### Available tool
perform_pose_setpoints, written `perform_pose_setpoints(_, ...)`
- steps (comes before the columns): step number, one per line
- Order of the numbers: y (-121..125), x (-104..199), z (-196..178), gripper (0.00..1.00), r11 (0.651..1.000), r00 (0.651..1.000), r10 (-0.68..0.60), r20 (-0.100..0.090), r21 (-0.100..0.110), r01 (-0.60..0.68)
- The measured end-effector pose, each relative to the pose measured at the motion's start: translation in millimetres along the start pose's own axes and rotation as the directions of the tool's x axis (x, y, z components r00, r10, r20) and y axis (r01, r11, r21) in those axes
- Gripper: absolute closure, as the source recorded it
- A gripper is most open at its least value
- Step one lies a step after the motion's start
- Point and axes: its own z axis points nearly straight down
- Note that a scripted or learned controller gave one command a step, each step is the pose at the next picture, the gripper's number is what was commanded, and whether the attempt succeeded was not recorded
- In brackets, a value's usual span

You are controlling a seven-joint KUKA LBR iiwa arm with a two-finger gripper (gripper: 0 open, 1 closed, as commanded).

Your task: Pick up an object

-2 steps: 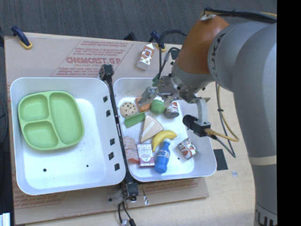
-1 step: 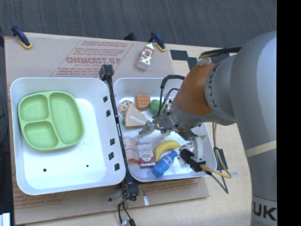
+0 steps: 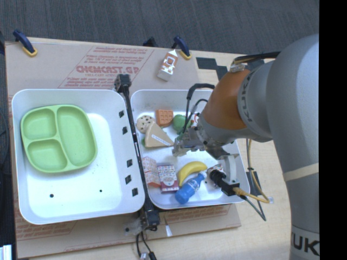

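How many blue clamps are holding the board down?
3. One blue clamp sits at the board's far left corner, one on the far edge above the right bin, and a darker one just left of it. The arm may hide more.

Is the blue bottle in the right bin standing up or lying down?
Lying down. The blue bottle rests on its side on the bin floor, beside the banana.

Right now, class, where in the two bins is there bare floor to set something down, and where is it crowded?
Free: the left bin's floor below and right of the green tray. Crowded: the right bin, where cookie, cheese wedge, banana, bottle and packets lie close together, with the arm over its right half.
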Motion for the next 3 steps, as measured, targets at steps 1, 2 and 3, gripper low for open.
perform_pose_setpoints(1, -64, -67, -82, 1.0, 1.0, 1.0, 0.009, 0.0, -0.003, -0.009)
perform_pose_setpoints(2, 10, -63, -162, 1.0, 1.0, 1.0, 0.006, 0.0, -0.004, -0.006)
perform_pose_setpoints(3, -6, -81, -116, 1.0, 1.0, 1.0, 0.006, -0.001, 0.0, -0.006)
